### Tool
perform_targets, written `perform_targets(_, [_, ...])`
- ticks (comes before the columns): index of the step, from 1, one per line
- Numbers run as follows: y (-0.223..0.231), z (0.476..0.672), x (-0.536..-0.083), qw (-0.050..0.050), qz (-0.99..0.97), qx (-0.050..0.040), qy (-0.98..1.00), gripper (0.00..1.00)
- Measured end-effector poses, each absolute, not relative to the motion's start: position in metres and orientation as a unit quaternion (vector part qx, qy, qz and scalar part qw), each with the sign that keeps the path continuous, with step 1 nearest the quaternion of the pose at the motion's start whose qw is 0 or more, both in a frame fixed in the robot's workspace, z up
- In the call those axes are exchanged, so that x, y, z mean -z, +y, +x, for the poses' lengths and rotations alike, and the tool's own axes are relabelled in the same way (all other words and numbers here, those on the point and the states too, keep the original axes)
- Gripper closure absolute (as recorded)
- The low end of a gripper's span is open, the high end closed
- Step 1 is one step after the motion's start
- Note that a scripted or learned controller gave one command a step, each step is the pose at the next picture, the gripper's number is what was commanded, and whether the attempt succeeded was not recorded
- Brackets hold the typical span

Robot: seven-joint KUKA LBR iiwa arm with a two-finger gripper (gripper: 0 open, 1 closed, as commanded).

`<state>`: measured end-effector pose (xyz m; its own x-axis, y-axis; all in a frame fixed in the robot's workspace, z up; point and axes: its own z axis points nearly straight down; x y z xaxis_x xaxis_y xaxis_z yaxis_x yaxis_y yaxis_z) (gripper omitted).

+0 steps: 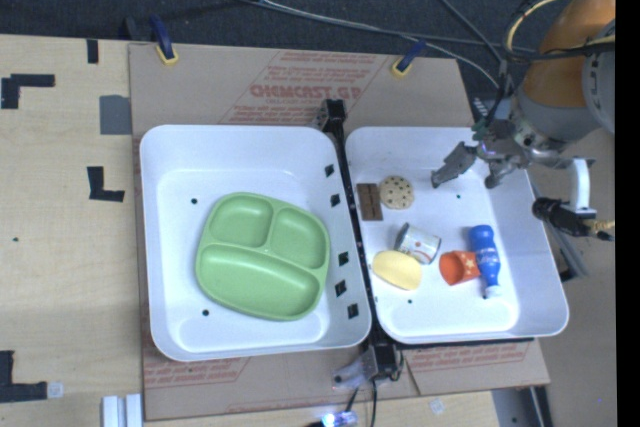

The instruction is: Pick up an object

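The gripper (471,170) hangs wide open, holding nothing. A cookie (397,191) lies just left of it. A blue bottle (485,258) lies below.

Right bin (530,315): cookie (397,191), yellow lemon-like piece (397,269), blue bottle (485,258).

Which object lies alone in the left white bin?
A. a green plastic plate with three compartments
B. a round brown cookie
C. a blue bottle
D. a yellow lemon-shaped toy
A: the green plastic plate with three compartments lies by itself in the left white bin.
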<state>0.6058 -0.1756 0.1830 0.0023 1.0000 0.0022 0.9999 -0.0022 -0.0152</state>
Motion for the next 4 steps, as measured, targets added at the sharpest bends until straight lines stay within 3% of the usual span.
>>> perform_targets(1, [-0.175,0.609,-0.192,0.0,-0.707,-0.0006,-0.708,0.0])
perform_targets(3, [-0.179,0.6,-0.082,-0.001,-0.706,-0.0009,-0.708,0.0])
perform_targets(4, [-0.179,0.602,-0.097,-0.003,-0.706,-0.0001,-0.708,1.0])
